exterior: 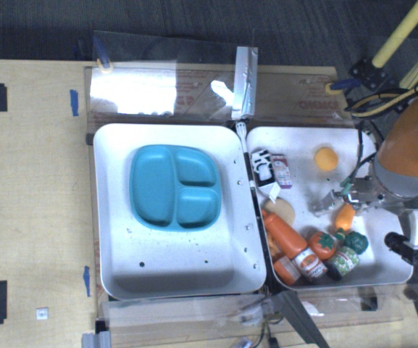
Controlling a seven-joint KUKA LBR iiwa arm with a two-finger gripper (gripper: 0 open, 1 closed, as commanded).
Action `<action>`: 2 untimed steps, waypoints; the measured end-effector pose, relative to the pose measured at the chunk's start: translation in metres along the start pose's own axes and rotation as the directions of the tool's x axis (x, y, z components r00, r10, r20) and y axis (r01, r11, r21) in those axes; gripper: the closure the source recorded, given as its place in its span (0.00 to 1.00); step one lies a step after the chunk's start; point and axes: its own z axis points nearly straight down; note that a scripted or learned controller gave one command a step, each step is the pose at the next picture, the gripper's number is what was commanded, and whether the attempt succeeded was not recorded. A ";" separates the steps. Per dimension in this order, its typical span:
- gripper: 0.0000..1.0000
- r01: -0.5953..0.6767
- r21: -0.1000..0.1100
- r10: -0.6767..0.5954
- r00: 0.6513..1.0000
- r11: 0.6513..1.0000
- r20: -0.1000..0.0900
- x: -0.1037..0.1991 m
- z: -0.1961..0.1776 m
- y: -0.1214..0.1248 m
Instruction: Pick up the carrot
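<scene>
The carrot (pixel 345 217) is a short orange piece lying in the right bin (pixel 303 140), near its right side. My gripper (pixel 341 198) hangs right over the carrot's upper end, reaching in from the right under the orange-banded wrist (pixel 408 151). Its grey fingers (pixel 322 204) look spread apart, so it is open. The carrot lies on the bin floor at their tips, with part of its top hidden by them. Nothing is lifted.
Crowded beside the carrot are a green-leafed piece (pixel 356 243), a red fruit (pixel 323 243), a green-labelled can (pixel 343 262) and an orange bottle (pixel 287 236). An orange ball (pixel 326 159) lies farther back. The left bin (pixel 114 216) holds a blue divided plate (pixel 174 186).
</scene>
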 end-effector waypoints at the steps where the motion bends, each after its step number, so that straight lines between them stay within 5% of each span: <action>1: 1.00 -0.003 -0.006 0.003 1.000 1.000 0.003 -0.001 -0.011 0.001; 2: 1.00 -0.029 -0.005 0.029 1.000 1.000 0.001 0.020 -0.131 -0.001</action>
